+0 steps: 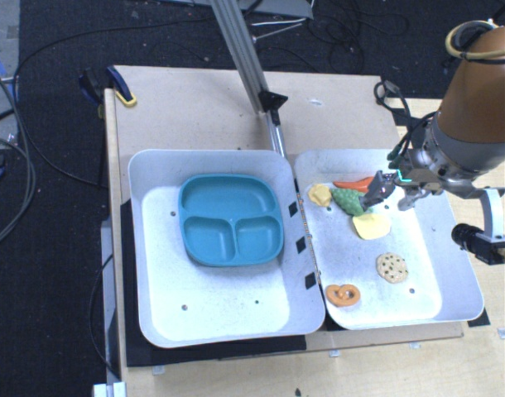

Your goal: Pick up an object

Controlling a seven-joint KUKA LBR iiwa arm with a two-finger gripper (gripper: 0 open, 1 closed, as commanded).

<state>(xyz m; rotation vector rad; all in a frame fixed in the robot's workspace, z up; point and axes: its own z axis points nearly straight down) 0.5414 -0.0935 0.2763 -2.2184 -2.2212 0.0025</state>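
Note:
Several toy foods lie in the right bin (451,296). An orange carrot (350,185) and a green vegetable (347,200) sit at its far side, beside a small yellow piece (320,194). A pale yellow slice (372,226) lies near the middle. Nearer the front are a chocolate-chip cookie (392,267) and an orange pretzel (343,295). My gripper (393,190) hangs over the far part of this bin, just right of the carrot and the green vegetable, above the yellow slice. Its fingers are spread and nothing shows between them.
The left bin (153,304) holds a blue divided tray (232,220). A slanted metal pole (240,40) runs from the top of the view down to the seam between the bins. Black clips (303,244) sit along that seam. Cables lie on the dark floor around the bench.

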